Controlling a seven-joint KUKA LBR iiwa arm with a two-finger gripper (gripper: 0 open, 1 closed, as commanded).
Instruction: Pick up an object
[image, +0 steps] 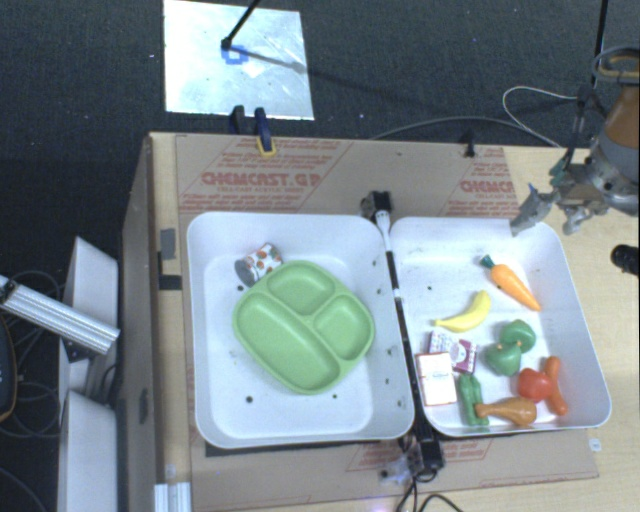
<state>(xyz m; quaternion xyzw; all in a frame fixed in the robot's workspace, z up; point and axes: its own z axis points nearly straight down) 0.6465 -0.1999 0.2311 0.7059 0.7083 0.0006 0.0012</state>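
Evidently two-finger grey gripper (553, 211) open, empty, above right white bin's (578, 290) rim; descent risks clipping rim, missing orange plastic carrot (514, 285).

A robotics lab: two shallow white plastic bins (300, 225) clamped on a protective-paper-covered bench (300, 170), loose cables (540, 100), dark carpet floor (80, 80).
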